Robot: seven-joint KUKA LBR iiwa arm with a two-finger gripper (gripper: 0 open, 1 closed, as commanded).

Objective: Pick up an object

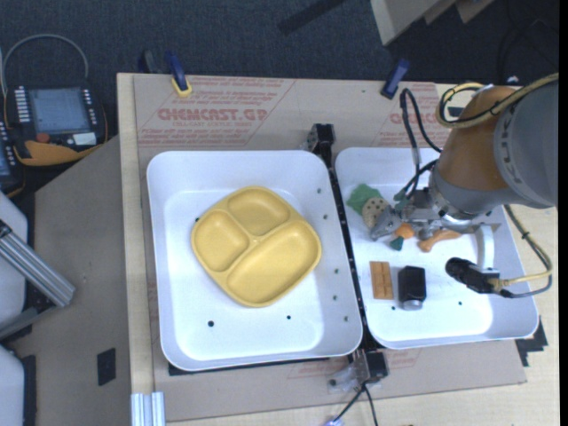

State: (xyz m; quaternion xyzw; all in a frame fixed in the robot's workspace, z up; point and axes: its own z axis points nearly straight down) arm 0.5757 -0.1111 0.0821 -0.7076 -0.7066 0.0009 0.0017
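Observation:
The right bin (461,327) holds a green piece (362,196), a beige die-like block (376,209), a small orange object (405,232), a brown flat bar (381,280) and a black block (411,285). My gripper (399,224) hangs low over the bin's upper middle, right by the orange object and beside the die-like block. The wrist hides the fingertips. A yellow divided plate (256,245) lies in the left bin (177,193).
The grey arm with its orange band (479,162) covers the right bin's upper right. A black cable (413,131) loops over that bin's far edge. The bins stand on a cardboard sheet (266,105), with clamps at its back edge.

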